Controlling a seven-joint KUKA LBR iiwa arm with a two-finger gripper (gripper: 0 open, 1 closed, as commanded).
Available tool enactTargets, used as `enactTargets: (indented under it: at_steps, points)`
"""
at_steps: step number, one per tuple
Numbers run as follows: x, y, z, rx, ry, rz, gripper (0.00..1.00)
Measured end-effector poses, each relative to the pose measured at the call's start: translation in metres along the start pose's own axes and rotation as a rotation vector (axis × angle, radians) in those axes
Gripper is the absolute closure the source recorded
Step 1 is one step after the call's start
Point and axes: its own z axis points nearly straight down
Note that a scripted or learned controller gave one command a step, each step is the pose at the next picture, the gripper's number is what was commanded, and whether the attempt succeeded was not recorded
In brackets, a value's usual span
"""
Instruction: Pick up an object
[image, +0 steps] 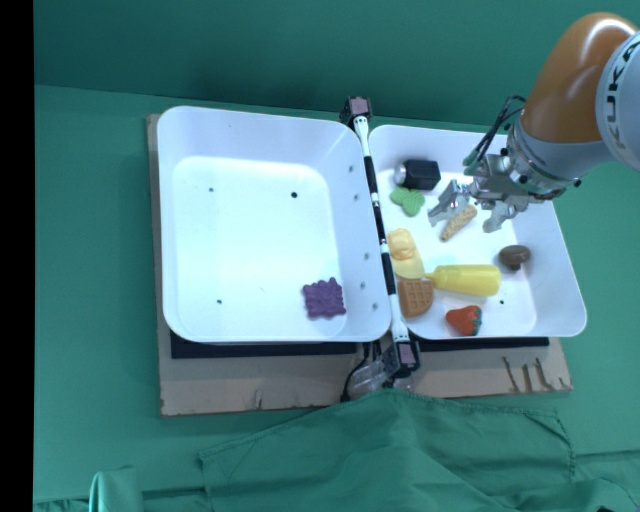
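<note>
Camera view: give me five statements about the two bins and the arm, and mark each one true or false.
1. The purple grape bunch lies in the left bin. True.
2. The red strawberry lies in the left bin. False: it lies in the right bin, near its front edge.
3. The gripper is over the right bin. True.
4. The black block lies at the front of the right bin. False: it lies near the back, beside the green piece.
5. The yellow bottle stands upright. False: it lies on its side.
</note>
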Motion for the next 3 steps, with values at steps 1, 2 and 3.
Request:
enactTargets:
  at_steps: [1,2,3]
  points:
    - [-0.030,0.023,0.093,-0.012,0.000,-0.003,0.00]
    - [-0.005,-0.025,0.088,-0.026,-0.005,-0.003,0.00]
    - [-0.006,-0.060,0.088,-0.029,-0.005,-0.004,0.00]
